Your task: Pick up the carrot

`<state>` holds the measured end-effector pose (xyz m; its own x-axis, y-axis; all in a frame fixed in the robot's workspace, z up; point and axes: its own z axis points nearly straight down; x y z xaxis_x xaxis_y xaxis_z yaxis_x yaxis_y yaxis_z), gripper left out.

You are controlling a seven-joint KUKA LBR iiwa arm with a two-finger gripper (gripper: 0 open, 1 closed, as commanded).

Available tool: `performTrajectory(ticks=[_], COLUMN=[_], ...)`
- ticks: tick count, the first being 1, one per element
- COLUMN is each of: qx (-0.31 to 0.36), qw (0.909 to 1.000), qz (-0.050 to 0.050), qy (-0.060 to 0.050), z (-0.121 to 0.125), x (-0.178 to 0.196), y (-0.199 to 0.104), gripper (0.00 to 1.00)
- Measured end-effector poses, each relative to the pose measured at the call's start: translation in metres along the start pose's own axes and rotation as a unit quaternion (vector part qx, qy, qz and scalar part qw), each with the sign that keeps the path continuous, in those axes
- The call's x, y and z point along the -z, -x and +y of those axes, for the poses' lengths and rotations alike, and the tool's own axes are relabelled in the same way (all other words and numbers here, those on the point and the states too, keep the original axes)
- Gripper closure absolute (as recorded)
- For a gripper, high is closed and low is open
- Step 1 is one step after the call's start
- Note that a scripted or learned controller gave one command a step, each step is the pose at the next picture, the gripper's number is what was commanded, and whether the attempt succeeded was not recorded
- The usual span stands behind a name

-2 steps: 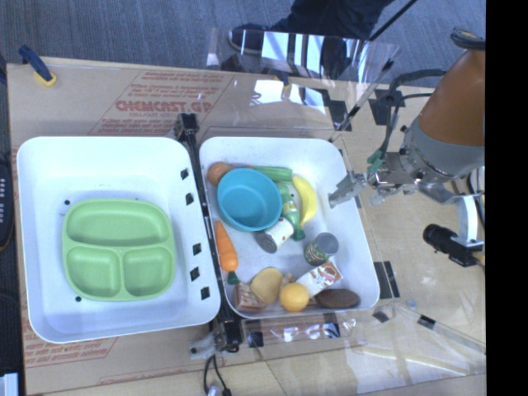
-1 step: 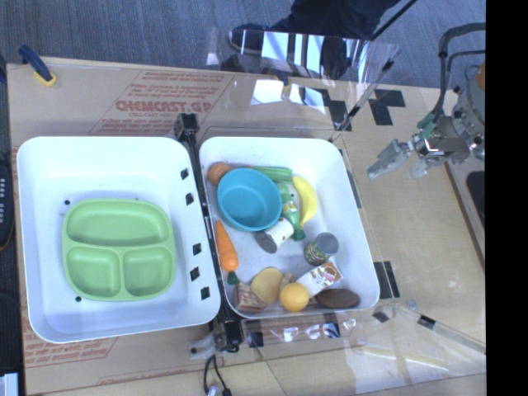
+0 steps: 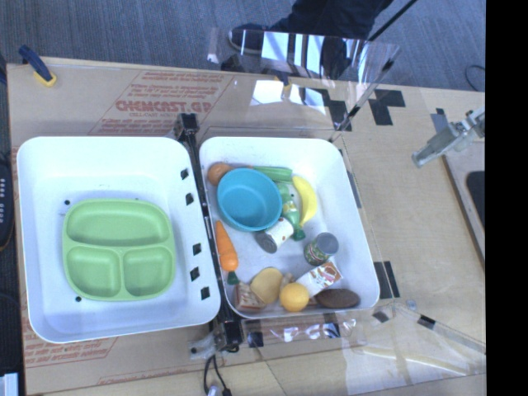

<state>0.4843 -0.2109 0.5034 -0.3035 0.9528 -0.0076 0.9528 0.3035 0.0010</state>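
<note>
Here the end effector sits at the bench's right edge, well apart from the carrot; grip state unclear.

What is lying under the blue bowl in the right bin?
The blue bowl covers part of a green vegetable at its upper rim and stands beside a banana. An orange-brown item peeks out at its upper left. Whatever lies directly beneath the bowl is hidden.

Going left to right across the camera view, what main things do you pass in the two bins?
Green divided plate → carrot → blue bowl → banana → grey-lidded can. The clustered small food items along the right bin's near edge are left out.
</note>
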Motion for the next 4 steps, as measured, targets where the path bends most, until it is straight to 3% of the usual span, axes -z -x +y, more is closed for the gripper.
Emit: performTrajectory(ticks=[1, 2, 3, 4], qx=[-0.052, -0.071, -0.130, -0.296], qw=[0.9986, 0.9974, 0.9915, 0.9551], qz=[0.006, 0.007, 0.007, 0.003], qy=[-0.007, -0.008, -0.008, -0.006], z=[0.028, 0.021, 0.055, 0.046], x=[-0.135, -0.238, -0.314, -0.307], y=[-0.042, -0.099, -0.204, -0.116], gripper=[0.00, 0.00, 0.00, 0.00])
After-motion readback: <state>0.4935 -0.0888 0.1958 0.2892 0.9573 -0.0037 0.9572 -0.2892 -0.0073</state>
